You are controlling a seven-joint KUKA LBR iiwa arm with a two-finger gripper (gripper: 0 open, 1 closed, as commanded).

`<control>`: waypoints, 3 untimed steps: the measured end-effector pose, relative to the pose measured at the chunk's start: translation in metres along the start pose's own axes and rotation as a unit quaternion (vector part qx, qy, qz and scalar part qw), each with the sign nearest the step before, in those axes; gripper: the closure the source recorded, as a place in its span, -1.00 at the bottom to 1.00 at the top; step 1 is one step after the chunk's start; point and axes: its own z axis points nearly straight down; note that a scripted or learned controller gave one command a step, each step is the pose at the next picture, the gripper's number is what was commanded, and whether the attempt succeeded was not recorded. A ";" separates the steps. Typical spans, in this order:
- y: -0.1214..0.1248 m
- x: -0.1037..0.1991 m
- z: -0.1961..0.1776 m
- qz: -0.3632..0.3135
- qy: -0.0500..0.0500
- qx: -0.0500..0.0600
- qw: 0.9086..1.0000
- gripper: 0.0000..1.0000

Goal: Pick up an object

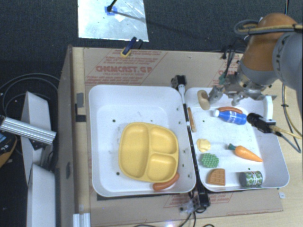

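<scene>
Brown cardboard-covered counter (142, 65) carries two shallow white bins. Left bin (102, 103) holds a yellow divided plastic tray (147, 151) and an orange sausage (165, 183). Right bin (279, 169) holds a blue bottle (232, 117), orange carrot (245, 152) and green can (250, 178). End effector (226, 94) hovers over the right bin's far edge, near the bottle; grip width cannot be told.
</scene>
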 end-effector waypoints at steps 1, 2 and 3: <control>-0.008 -0.027 0.011 0.001 -0.001 0.000 1.000 -1.00; 0.012 -0.040 0.106 0.001 -0.001 0.001 1.000 -1.00; -0.020 -0.074 0.105 0.001 -0.001 0.000 1.000 -1.00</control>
